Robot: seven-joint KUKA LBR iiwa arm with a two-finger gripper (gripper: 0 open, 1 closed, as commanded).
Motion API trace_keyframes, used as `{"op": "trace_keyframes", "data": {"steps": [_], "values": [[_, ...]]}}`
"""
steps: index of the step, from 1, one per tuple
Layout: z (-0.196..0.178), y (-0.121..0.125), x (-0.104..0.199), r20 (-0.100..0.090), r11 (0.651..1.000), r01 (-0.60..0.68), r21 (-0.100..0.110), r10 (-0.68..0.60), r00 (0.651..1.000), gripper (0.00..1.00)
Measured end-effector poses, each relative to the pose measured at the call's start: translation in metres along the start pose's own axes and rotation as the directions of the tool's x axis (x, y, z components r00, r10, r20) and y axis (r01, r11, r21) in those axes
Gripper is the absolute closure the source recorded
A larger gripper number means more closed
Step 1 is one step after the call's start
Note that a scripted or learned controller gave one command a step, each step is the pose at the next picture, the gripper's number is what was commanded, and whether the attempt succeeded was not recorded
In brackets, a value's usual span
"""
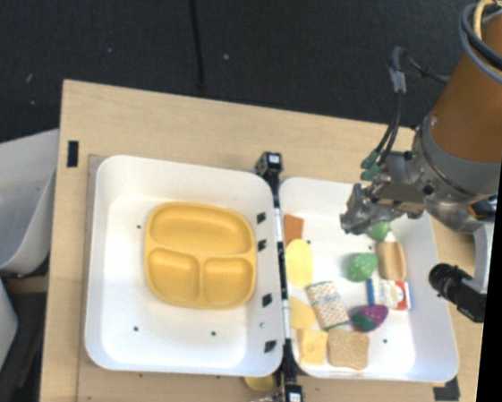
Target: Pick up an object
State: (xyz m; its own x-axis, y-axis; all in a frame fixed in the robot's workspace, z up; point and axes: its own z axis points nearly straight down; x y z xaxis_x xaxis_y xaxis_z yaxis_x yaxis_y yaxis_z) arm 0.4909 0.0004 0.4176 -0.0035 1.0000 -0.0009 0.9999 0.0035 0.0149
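My gripper (358,220) hangs over the back of the right bin (429,338), just above its floor. A small light green piece (380,229) lies right beside it, and a darker green object (361,266) sits a little in front. Nothing shows between the fingers. Further items in this bin are a tan bottle-like piece (392,259), a red, white and blue carton (392,295), purple grapes (368,317), a patterned packet (327,303), a long yellow piece (299,262), an orange block (294,225), yellow cheese pieces (312,345) and a toast slice (348,348).
The left bin (112,315) holds a yellow divided plate (200,254). A ridge with black clips (275,243) separates the two bins. Bare white floor lies at the back left and the right side of the right bin.
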Motion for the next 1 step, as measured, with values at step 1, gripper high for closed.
{"op": "trace_keyframes", "data": {"steps": [1], "values": [[0.2005,-0.0072,-0.0027,0.000,0.999,-0.005,0.032,0.005,1.000,1.00]]}}
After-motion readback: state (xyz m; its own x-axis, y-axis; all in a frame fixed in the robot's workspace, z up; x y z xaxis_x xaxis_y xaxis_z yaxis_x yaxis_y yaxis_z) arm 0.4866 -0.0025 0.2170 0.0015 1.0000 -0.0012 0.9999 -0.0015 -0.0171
